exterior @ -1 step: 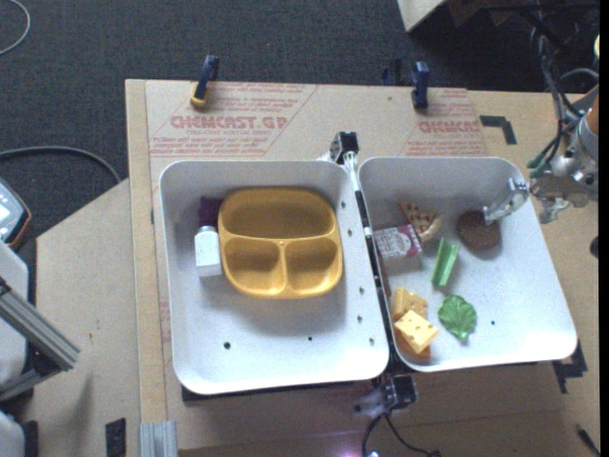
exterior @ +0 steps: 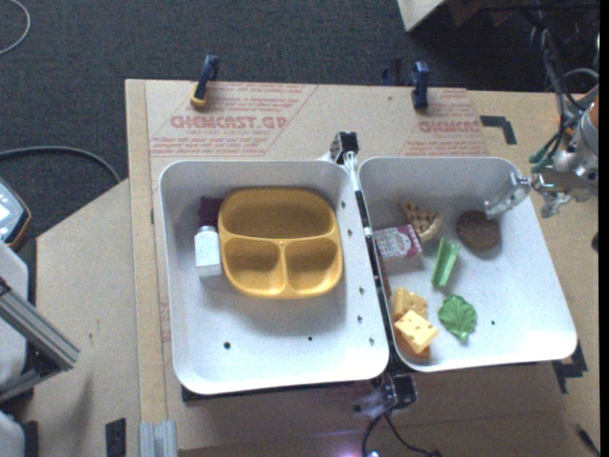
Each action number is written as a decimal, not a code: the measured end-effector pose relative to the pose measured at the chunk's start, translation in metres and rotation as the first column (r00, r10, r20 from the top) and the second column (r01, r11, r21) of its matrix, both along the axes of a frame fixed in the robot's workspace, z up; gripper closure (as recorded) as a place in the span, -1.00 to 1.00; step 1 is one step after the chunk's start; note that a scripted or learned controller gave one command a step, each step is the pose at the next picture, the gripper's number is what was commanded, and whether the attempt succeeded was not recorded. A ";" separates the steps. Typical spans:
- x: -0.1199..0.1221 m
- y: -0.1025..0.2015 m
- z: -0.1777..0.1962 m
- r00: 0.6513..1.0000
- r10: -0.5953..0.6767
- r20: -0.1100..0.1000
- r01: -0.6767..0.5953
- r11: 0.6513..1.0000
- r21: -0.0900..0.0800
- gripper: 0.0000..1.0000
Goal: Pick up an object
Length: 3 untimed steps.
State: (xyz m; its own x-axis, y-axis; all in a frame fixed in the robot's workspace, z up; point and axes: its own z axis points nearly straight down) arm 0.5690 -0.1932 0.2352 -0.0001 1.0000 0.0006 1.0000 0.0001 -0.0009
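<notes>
I'm at the approach step: nothing is lifted yet, and I read the gripper (exterior: 504, 198) as coming in over the right bin (exterior: 561, 303) from the bench's right side. It sits at about two o'clock in that bin, just inside the rim, with the brown round piece (exterior: 479, 230) just below and to its left, near but, as far as I can judge, not touching. That piece looks like my nearest candidate. I can't tell from this slant whether the fingers are spread or closed; they blur into one pale shape, and I see nothing between them.

The other choices lie further into the bin: a waffle-like piece (exterior: 422, 221) at eleven o'clock, a small carton (exterior: 397, 244) at nine o'clock against the dividing wall, a green stick (exterior: 444, 262) near the centre, a green leaf (exterior: 459, 316) at six o'clock, and two yellow cheese blocks (exterior: 415, 329) at seven o'clock.

The left bin (exterior: 190, 350) carries a yellow divided plate (exterior: 281, 241) with a small white bottle (exterior: 207, 249) at its nine o'clock.

Next I'd want the tool centred over the brown piece, lowered straight, then closed. The arm (exterior: 576, 160) enters low from three o'clock, wrist tilted toward the bin.
</notes>
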 end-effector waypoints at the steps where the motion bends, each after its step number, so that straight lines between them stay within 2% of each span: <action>1: -0.001 0.003 -0.043 1.000 0.000 -0.005 0.000 1.000 0.002 -1.00; 2: -0.012 0.002 -0.097 1.000 -0.001 -0.006 0.001 1.000 0.002 -1.00; 3: -0.012 0.003 -0.150 1.000 -0.001 -0.002 0.001 1.000 0.001 -1.00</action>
State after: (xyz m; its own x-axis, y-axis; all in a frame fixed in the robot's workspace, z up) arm 0.5568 -0.1902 0.0856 0.0011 1.0000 0.0016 1.0000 -0.0011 -0.0032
